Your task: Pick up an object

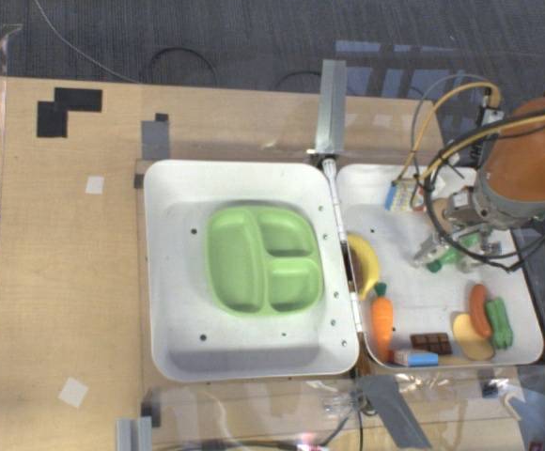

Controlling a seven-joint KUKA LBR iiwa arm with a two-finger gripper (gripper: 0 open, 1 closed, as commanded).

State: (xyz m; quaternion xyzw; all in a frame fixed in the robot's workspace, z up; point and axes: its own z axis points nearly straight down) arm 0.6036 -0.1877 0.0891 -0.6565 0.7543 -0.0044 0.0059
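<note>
Right now we are looking down on the bench (66, 280), and the arm (534, 153) sits at the right side of the frame, its orange band bulging over the upper right corner of the right bin (399, 209). Below it we find the end effector (449, 252), low over the upper middle of that bin, wrapped in yellow and black cables. We see something small and green right at its tip, but we cannot tell whether that is a separate object or part of the tool, and we cannot tell how far the end effector is open or whether it has hold of anything.

Now the things to be picked, all in the right bin. We have a banana (365, 263) against the left wall, curving down, and just below it a carrot (382, 318), upright with its green top near the banana's lower end. Along the bottom edge we spot a brown chocolate bar (430, 343), with a pale block with a blue end (415, 357) just beneath it. Toward the lower right corner we have a tan round piece (471, 336), a red sausage (480, 309) lying partly over it, and a green vegetable (499, 322) just beside the sausage. A small blue and white packet (397, 195) lies near the bin's top.

Over in the left bin (174, 346), we see a green divided plate (261, 259) resting in the middle.
</note>
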